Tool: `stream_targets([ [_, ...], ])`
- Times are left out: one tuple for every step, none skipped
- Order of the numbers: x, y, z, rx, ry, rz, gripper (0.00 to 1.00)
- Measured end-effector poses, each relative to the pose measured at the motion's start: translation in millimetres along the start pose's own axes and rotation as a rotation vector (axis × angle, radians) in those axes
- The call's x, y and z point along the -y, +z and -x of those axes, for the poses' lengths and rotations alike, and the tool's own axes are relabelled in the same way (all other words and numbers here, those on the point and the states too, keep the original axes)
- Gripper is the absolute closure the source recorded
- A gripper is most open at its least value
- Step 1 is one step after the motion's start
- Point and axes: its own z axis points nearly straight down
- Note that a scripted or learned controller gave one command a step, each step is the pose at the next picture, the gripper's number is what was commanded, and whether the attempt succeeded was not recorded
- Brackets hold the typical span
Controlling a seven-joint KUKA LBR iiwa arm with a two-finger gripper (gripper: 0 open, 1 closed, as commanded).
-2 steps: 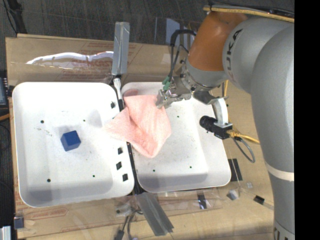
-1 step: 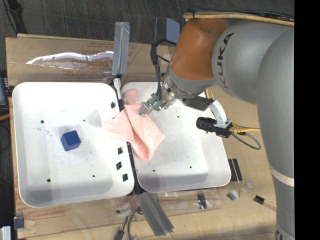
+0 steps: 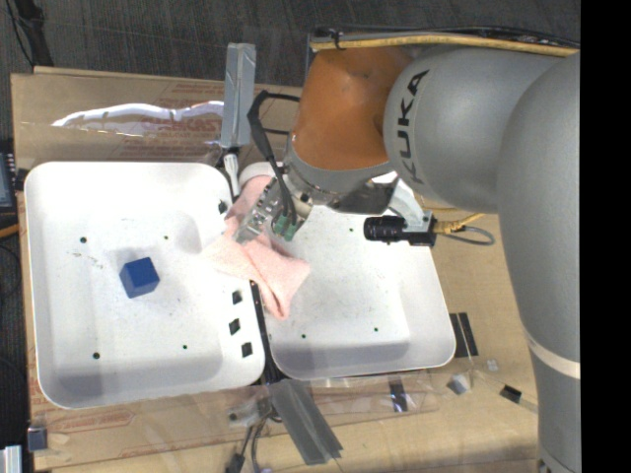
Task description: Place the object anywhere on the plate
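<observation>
A small blue cube [image 3: 140, 276] rests on the floor of the left bin [image 3: 59, 215], left of its middle. A pink plate [image 3: 268, 264] lies tilted across the ridge between the two bins, part in each. My gripper [image 3: 268, 217] hangs right over the plate's upper edge, at the top of the ridge, well to the right of the cube. The orange band and grey wrist above the gripper hide the far part of the plate. Nothing blue shows at the gripper.
The right bin [image 3: 375, 304] has bare floor at its front; the arm's big grey body covers its far side and right edge. A grey upright bracket [image 3: 239, 92] stands behind the bins. Black clips [image 3: 237, 313] sit on the ridge.
</observation>
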Motion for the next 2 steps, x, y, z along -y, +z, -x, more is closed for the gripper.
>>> stream_targets([
  [-32, -1, -27, 0.000, -0.404, 0.000, 1.00],
  [-69, -12, -59, 0.003, -0.606, 0.001, 1.00],
])
